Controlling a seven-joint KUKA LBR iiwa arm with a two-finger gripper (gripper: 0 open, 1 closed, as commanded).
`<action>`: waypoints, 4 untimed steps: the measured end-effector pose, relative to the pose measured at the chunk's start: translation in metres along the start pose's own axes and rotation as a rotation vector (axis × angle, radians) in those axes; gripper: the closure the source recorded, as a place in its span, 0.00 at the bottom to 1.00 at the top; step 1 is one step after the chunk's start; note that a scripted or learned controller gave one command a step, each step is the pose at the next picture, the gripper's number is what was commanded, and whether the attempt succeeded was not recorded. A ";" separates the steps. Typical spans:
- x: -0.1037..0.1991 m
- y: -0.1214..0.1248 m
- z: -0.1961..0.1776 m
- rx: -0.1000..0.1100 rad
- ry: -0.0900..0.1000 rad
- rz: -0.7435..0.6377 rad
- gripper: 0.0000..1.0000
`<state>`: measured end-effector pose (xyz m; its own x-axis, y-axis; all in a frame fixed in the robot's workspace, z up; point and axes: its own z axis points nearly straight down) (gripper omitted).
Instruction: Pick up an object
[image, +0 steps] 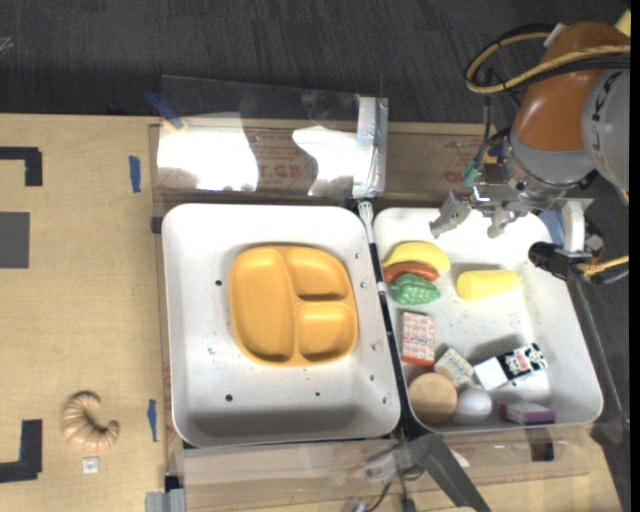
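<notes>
Spread and gripping nothing, the pincer (473, 213) hangs over the far edge of the right bin (570, 330), its two fingers apart. Nearest to it, just below, lie the banana (415, 252) and yellow block (488, 283); the card (417, 337), wooden ball (433, 394) and dice box (515, 366) sit farther down.

Glossy yellow plastic tray (293, 303); smooth white plastic bins (190, 300); matt cardboard-like bench (70, 300); shiny clear sheet (260, 150).
</notes>
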<state>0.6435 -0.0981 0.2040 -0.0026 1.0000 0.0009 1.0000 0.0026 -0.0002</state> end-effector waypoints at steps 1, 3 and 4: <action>0.001 -0.002 0.115 -0.007 -0.001 0.073 0.00; 0.000 -0.001 0.105 -0.008 -0.002 0.074 0.00; -0.062 -0.015 0.089 -0.004 -0.003 0.183 0.00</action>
<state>0.6286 -0.1601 0.1152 0.1794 0.9838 -0.0015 0.9838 -0.1794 0.0035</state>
